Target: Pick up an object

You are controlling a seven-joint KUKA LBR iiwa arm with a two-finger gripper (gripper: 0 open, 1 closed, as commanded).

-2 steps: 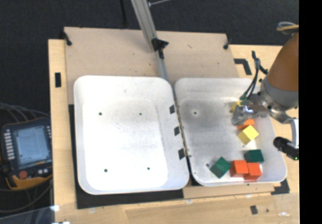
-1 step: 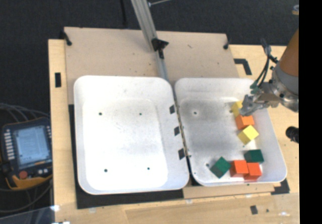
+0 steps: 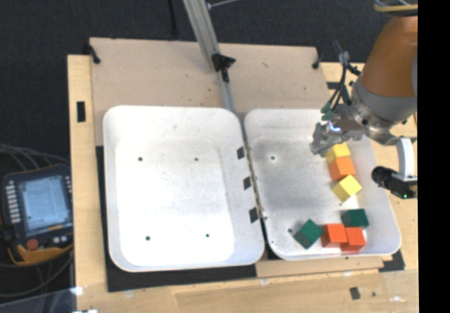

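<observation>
The right bin (image 3: 281, 185) holds several small blocks. Along its right side lie an orange block (image 3: 342, 167), a yellow one (image 3: 346, 186) below it and another yellow one (image 3: 339, 152) just under the gripper. Near the front edge sit a green block (image 3: 306, 233), an orange-red pair (image 3: 343, 235) and a dark green block (image 3: 355, 218). My gripper (image 3: 327, 137) hangs low over the bin's upper right part, right beside the top yellow block. Nothing shows between its fingers.
The left bin (image 3: 176, 185) lies next to the right one, with a row of black clips (image 3: 247, 181) between them. A slanted metal pole (image 3: 204, 23) rises behind the bins. A pendant with a screen (image 3: 39, 206) rests off the bench at left.
</observation>
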